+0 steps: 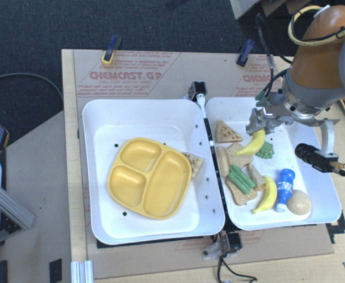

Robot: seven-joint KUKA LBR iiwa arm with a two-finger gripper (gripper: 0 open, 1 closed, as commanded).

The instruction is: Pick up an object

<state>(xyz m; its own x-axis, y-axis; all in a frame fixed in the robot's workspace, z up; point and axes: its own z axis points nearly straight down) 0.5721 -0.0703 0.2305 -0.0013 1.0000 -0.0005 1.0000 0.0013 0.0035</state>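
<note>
Yellow banana (pixel 252 144) in right bin (pixel 324 208), at 12 o'clock of food pile. We log gripper (pixel 261 124) touching its upper end; finger spread we cannot tell, wrist hides it. Sandwich wedge (pixel 193 161) half hidden under yellow tray (pixel 150 177), left bin (pixel 102 125).

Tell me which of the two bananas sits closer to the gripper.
The upper banana, lying right under the gripper beside the green broccoli piece. The other banana lies lower, next to the blue bottle.

Arm (pixel 317 58) reaching from right, wrist angled down-left.
</note>
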